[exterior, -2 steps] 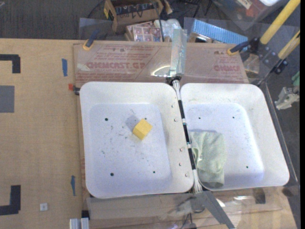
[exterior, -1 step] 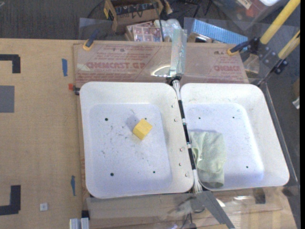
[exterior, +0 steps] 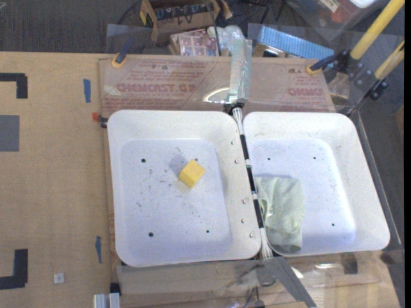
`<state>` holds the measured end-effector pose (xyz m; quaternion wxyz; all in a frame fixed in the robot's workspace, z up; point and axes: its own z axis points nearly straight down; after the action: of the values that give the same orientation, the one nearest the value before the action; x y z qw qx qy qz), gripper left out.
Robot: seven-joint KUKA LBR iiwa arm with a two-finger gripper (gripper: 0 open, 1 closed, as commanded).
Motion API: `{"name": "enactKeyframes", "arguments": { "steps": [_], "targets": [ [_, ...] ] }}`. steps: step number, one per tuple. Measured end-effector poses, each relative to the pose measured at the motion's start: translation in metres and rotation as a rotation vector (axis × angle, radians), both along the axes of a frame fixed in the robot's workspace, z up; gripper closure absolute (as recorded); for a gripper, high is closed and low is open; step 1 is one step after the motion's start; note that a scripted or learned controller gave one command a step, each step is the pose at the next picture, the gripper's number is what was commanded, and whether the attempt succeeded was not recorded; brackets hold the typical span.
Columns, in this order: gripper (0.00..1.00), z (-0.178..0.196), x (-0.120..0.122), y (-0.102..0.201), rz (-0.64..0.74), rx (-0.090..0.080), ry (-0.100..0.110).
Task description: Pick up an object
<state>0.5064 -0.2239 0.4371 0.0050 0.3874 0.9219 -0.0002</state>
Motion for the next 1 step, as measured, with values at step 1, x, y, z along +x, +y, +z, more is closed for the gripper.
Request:
{"name": "enactKeyframes", "arguments": {
  "steps": [1],
  "targets": [
    [1.00,0.0003,0.0281,0.0009,0.386,-0.004,0.000]
  ]
}}
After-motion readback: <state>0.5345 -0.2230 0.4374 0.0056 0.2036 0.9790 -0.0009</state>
